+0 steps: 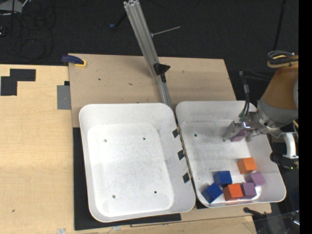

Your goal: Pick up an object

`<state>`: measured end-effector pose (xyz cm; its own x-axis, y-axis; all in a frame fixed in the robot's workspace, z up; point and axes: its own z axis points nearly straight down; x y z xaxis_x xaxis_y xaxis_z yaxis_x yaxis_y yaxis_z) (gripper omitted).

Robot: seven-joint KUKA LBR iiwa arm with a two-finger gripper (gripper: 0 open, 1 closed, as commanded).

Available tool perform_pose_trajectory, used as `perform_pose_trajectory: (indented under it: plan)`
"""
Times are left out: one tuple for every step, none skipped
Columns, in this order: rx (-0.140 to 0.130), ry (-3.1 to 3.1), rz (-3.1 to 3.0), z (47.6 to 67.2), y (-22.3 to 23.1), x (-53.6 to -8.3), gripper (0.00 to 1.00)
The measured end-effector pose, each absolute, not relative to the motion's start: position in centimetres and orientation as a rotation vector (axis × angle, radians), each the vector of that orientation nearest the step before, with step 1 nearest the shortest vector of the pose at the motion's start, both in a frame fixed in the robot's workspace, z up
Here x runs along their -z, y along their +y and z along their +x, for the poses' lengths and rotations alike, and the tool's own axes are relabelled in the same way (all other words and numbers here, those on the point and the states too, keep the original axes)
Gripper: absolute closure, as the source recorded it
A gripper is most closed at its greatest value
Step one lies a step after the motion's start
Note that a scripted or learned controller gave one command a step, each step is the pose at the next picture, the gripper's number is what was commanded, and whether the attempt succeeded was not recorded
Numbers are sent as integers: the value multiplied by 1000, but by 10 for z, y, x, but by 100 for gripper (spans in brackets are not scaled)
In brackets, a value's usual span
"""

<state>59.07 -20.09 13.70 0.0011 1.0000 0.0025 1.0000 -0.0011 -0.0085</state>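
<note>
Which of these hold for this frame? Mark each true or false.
1. The blocks lie in the right white bin. True.
2. Two blue cube blocks sit near that bin's front edge. True.
3. The gripper hangs over the left white bin. False: it is over the right bin.
4. A small purple block is at the gripper. True.
5. The orange cube blocks are stacked. False: they lie apart.

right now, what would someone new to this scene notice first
The cluster of colored blocks, blue, orange and purple, in the near corner of the right bin draws the eye first. Next comes the end effector over that bin's far right part, with a small purple block at its tip; whether it is gripped is unclear. The left bin lies alongside.
</note>
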Motion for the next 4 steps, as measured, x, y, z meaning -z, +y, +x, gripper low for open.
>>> perform_pose_trajectory:
  plan:
    - [0, -2218, -2225, 591, -200, -91, 0]
    - [0, -2212, -2229, 591, -201, -101, 100]
    - [3, -2225, -2223, 594, -201, -165, 100]
    - [1, -2224, -2222, 595, -202, -202, 100]
